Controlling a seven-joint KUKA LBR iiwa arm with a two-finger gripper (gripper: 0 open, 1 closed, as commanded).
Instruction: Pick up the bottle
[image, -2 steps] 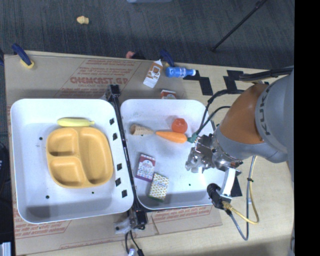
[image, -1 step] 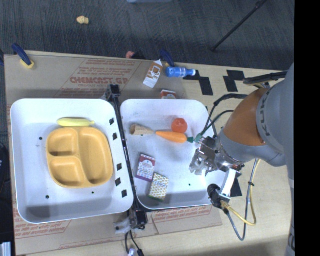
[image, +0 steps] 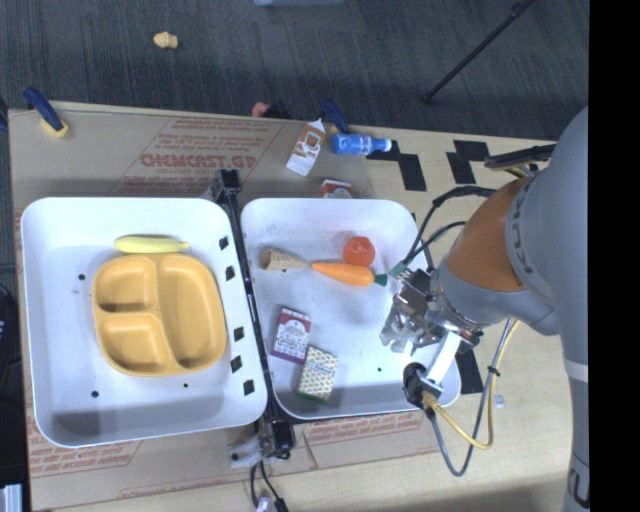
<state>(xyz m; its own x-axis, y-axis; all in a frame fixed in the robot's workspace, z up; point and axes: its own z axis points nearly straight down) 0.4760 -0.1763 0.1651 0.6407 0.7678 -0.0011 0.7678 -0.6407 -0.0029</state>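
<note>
I've got the arm (image: 520, 250) coming in from the right, its jaws (image: 405, 325) hanging over the right edge of the right bin (image: 400, 215). From this angle I cannot tell whether the jaws are released or clenched; the metal there is a blur, and I see nothing between them.

The bottle (image: 355, 145), blue with a white cap, lies on its side on the surface beyond the far rim of the right bin, outside both bins and well apart from the jaws. Just left of it sits a small carton (image: 305, 150), tilted.

Inside the right bin I see a carrot (image: 345, 273) with a tomato (image: 360, 250) just behind it, a cone (image: 283, 262) to the left of the carrot, and nearer me a red box (image: 291, 336) beside a patterned box (image: 318, 373).

In the left bin (image: 60, 400) there's a yellow tray (image: 160, 310) with three compartments, and a banana (image: 150, 244) lying just beyond its far edge.
</note>
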